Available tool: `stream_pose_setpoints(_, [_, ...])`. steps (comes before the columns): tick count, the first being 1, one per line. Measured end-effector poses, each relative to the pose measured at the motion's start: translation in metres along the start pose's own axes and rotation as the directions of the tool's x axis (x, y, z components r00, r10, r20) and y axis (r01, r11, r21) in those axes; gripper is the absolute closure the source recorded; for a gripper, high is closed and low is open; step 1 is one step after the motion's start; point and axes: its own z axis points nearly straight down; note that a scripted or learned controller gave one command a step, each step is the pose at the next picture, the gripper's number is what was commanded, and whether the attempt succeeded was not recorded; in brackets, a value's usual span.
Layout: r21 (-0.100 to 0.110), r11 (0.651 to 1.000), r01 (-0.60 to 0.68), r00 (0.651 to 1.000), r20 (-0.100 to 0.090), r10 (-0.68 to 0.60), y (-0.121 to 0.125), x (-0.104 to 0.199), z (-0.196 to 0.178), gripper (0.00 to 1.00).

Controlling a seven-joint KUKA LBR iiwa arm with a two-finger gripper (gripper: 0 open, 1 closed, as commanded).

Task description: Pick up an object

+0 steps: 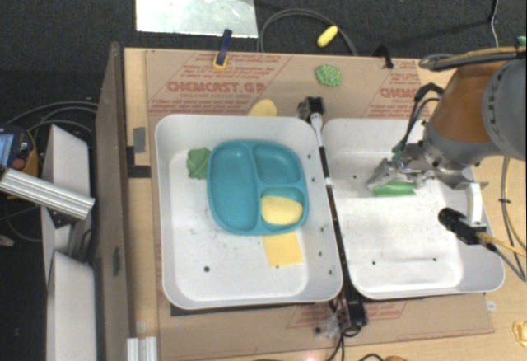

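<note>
Camera view, looking down at a slant, shows the claw [394, 172] lowered into the right bin [412, 260], directly over a small green object [395, 188] that lies on the bin floor near its upper middle. The green object is seen just below and touching the metal tips, but whether it sits between them cannot be told, and whether the claw is wide or narrow cannot be told either, since the wrist of the arm [469, 116] hides most of it. Several risks can be judged from this. If the closure is made slightly off the object's middle, the thin, low piece could be squeezed out sideways and slid along the smooth white floor instead of being lifted. If the descent is carried too far, the tips could be pressed against the bin floor and the bin could be shifted on the tabletop [239, 87]. A lift begun before a firm hold is made would leave the object behind. The left bin [177, 211], with its blue divided tray [239, 186], yellow rounded piece [281, 209], yellow flat square [283, 250] and green leafy piece [198, 161], is well apart from the claw and is unlikely to be disturbed.
</note>
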Motion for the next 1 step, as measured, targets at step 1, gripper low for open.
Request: stream_pose_setpoints(1, [-0.005,1.000,0.008,1.000,-0.002,-0.008,0.0186,0.0793,-0.0760,1.00])
